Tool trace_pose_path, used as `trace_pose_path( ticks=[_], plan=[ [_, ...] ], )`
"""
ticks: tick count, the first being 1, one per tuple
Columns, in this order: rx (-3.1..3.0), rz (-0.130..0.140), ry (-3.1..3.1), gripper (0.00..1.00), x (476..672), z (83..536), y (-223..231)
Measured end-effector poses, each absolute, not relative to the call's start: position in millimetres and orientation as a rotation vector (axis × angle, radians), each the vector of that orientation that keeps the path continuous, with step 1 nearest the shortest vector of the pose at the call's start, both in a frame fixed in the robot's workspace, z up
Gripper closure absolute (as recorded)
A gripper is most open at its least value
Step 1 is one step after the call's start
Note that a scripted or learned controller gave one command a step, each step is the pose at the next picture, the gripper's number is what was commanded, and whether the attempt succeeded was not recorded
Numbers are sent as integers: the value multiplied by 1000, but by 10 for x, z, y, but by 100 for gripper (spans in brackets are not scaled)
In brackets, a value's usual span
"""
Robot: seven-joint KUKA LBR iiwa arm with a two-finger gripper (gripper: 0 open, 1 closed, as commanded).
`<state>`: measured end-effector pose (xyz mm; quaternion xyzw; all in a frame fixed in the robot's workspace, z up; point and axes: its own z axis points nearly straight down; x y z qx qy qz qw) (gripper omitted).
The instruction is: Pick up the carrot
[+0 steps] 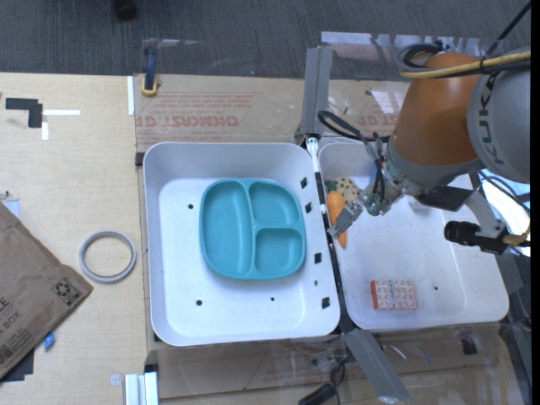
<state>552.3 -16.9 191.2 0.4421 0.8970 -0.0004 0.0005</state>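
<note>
The small orange carrot with a green leafy top (337,210) is lying in the right-hand shallow white plastic bin (472,306), pressed up near that bin's left wall, just beside the divider shared with the left-hand white bin (169,302). The two-finger metal gripper (349,216) on the grey arm with the orange band (434,112) is reaching down and leftward onto it; its tip is overlapping the carrot's right flank, but whether the fingers are spread or pinched together is not something I can tell from this slant, nor whether the carrot is actually sitting between them.

Judging by its look, the carrot is probably a toy — light, fairly stiff, with a smooth and likely slippery tapered body. A taper tends to squirt out of a pinch, so the thicker upper half, just below the green top, is looking like the better place to close on, across the narrow width rather than along the length. The wall beside it is leaving little room for a finger on that side, which is raising the risk of a glancing grasp.

Elsewhere, a teal three-compartment plastic plate (252,228) is resting in the left bin, a small red-and-white patterned packet (393,294) is lying near the right bin's front — well apart from the carrot — and a grey tape ring (107,255) is sitting on the wooden bench.
</note>
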Motion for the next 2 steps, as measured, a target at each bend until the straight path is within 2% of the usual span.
trace_pose_path(
  ticks=[1, 2],
  plan=[
    [1369, -2, 2828, 0, 5461, 1910, 106],
    [1315, -2, 2852, 0, 5954, 1912, -593]
  ],
)
